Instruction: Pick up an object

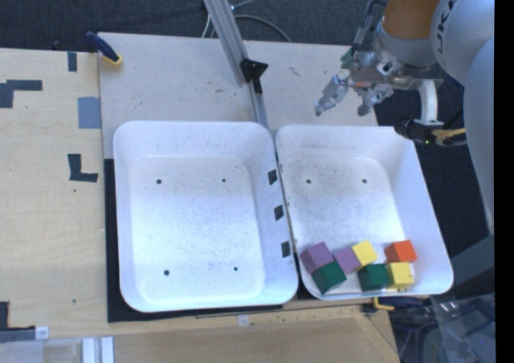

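Observation:
Several small blocks lie along the near edge of the right bin (pixel 418 185): two purple blocks (pixel 317 255) (pixel 347 259), two green ones (pixel 328 276) (pixel 373 276), two yellow ones (pixel 364 252) (pixel 401 274) and an orange one (pixel 400 251). My gripper (pixel 347 100) hangs high above the far rim of the right bin, well away from the blocks. Its fingers (pixel 328 101) are spread apart with nothing between them.
The left bin (pixel 193 217) sits beside the right one. A slanted metal pole (pixel 225 20) runs from the top down to the gap between the bins. A blue and yellow tool (pixel 103 47) lies at the far left of the bench.

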`<move>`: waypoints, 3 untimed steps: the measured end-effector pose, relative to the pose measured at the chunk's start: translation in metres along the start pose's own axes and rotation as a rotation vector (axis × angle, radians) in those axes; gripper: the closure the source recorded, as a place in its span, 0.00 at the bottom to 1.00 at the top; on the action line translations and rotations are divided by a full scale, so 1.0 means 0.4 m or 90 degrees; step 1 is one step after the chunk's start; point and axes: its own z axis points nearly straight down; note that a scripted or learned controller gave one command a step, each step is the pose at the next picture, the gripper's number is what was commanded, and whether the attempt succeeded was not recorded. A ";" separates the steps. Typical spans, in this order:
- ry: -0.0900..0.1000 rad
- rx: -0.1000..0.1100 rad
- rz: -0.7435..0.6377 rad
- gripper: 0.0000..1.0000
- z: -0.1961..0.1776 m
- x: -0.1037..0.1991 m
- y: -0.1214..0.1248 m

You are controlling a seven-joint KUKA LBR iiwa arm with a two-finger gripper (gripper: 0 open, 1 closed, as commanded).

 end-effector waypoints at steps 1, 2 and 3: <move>0.003 0.008 0.004 0.00 0.352 -0.098 -0.365; 0.002 0.001 0.000 1.00 0.316 -0.092 -0.352; 0.003 0.001 0.000 1.00 0.293 -0.091 -0.352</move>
